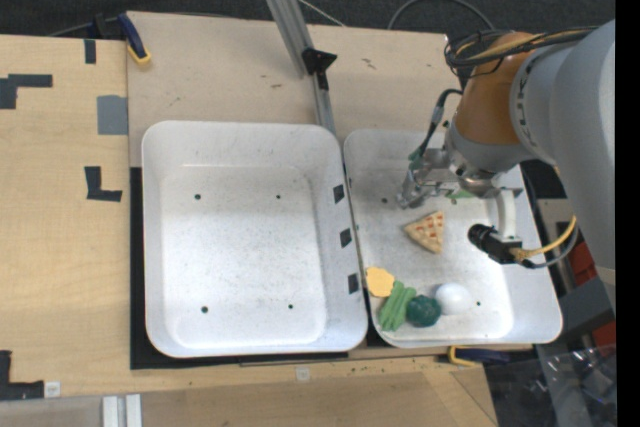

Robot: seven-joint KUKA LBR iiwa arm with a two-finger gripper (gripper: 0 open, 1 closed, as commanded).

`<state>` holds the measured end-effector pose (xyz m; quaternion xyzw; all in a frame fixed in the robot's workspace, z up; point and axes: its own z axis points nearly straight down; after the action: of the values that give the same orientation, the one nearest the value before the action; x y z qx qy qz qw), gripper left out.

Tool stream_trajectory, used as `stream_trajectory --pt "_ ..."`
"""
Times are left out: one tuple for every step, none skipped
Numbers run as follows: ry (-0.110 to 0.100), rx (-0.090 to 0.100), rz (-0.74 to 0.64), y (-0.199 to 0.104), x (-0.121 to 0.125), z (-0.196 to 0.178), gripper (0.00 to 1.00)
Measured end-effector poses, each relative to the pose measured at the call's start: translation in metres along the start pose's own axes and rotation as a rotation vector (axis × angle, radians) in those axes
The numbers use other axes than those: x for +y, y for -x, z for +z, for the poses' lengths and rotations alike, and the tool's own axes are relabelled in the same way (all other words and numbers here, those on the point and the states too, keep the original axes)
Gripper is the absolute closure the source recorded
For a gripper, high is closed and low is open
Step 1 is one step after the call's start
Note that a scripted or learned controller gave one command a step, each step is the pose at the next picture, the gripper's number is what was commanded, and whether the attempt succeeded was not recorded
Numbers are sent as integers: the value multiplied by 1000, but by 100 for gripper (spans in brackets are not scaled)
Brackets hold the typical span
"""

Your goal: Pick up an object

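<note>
The right bin [385, 160] holds a tan waffle-patterned wedge [427, 232] near its middle. Along its front lie a small yellow piece [379, 282], a green ridged piece [396, 306], a dark teal lump [423, 311] and a white ball [452, 296]. My gripper [412, 196] hangs low over the bin floor, just up and left of the wedge, with nothing seen between its fingers. The grey arm with its orange band [490, 105] comes in from the right and hides the bin's back right corner.
The left bin [240, 235] sits beside the right one, with black clips on the shared wall. A slanted metal pole [285, 0] rises behind the bins. A black cable plug [490, 243] hangs by the wedge's right.
</note>
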<state>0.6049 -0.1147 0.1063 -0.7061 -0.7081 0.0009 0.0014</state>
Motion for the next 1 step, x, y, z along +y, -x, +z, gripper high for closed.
stream_trajectory --pt "6 -1 3 5 -1 -44 100"
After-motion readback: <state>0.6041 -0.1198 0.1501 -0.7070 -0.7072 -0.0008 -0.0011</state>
